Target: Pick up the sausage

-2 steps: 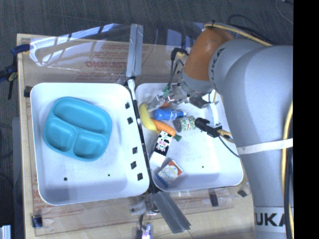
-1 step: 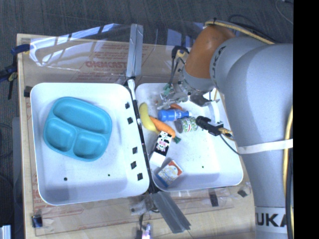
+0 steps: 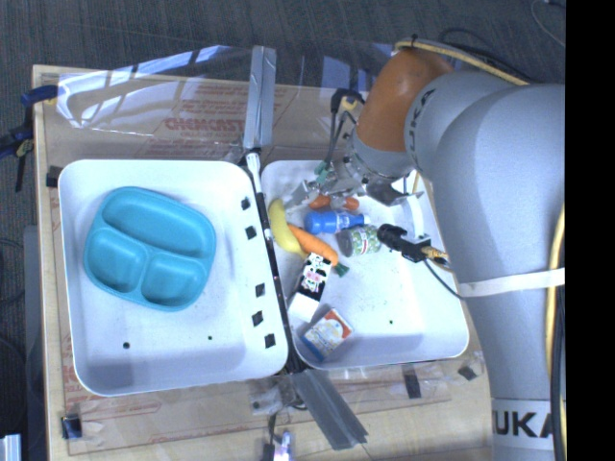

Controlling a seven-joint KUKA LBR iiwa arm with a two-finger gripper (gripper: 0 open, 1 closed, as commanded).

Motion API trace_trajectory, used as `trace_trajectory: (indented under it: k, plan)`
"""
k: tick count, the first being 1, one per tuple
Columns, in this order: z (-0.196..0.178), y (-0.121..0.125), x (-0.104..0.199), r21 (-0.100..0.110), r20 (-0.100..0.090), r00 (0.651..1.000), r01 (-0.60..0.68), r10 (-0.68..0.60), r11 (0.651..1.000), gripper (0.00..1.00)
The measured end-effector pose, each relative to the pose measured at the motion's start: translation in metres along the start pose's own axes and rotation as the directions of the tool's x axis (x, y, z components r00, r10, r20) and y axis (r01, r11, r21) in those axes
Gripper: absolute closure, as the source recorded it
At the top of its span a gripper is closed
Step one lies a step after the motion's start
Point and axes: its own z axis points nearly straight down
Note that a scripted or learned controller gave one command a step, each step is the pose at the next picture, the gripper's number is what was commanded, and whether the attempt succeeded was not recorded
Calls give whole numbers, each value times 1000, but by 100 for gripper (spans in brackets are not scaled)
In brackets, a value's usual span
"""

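Camera view: gripper [image 3: 332, 179] is down at the far end of the right bin [image 3: 444, 339], right over the clutter. Can't tell how far open it is or whether it has hold of anything, the wrist blocks that

Sausage [image 3: 336, 202] looks like the short reddish-orange piece just below the gripper, touching or nearly touching the blue bottle [image 3: 332, 222]. Partly hidden, so the ID is a best guess

Doing the step well, my read:
- close across the short width of the sausage, not end to end
- bottle sits tight beside it, so come straight down and keep the bottle out of the closing path
- lift vertically, and confirm the sausage is actually clamped before moving off
- risk: a round smooth piece can squirt out sideways, or the bottle gets pinched with it

Contents:
- right bin: sausage, blue bottle, banana [image 3: 281, 227] along the inner wall, carrot [image 3: 315, 242] against it, small can [image 3: 363, 240] beside the bottle, black-and-white carton [image 3: 312, 279] mid-bin, small box [image 3: 327, 334] at the near end
- left bin [image 3: 96, 373]: a blue divided plate [image 3: 149, 248], compartments bare
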Motion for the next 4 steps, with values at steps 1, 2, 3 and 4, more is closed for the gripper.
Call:
trace_trajectory:
  k: [1,2,3,4]
  plan:
    - [5,-5,-28,2,-5,1000,7,-7,1000,0]
    - [5,-8,-52,-6,0,989,-149,149,989,0]
    - [6,-12,-56,5,0,999,41,-41,999,0]
    - [6,-14,-59,10,1,991,135,-135,991,0]
